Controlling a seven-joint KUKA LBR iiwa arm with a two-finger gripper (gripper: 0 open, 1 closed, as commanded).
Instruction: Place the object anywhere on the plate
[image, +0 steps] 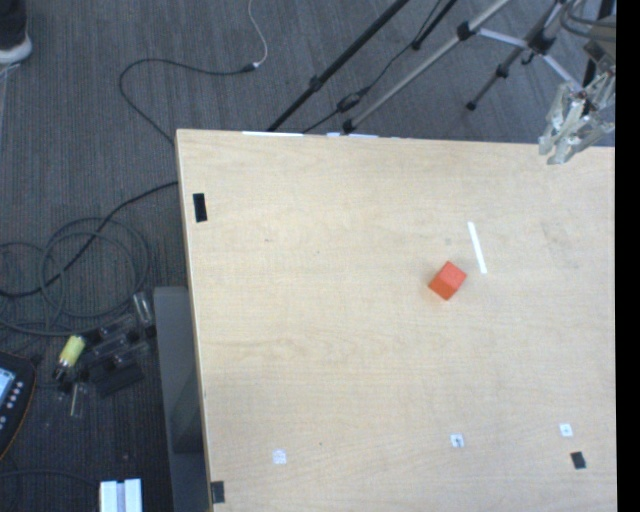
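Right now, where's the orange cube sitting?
The orange cube sits right of centre on the wooden tabletop, just below-left of a short white strip.

one high fixed camera looks steeply down on the wooden tabletop (330, 330).

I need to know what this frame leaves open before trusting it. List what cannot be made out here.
- Gripper: small and blurred at the camera view's upper right; whether it is open or shut cannot be told.
- Arm: cut off by the right edge above the gripper.
- Small markers near the wooden tabletop's lower edge: too small to identify.
- White strip beside the orange cube: too thin to tell what it is.
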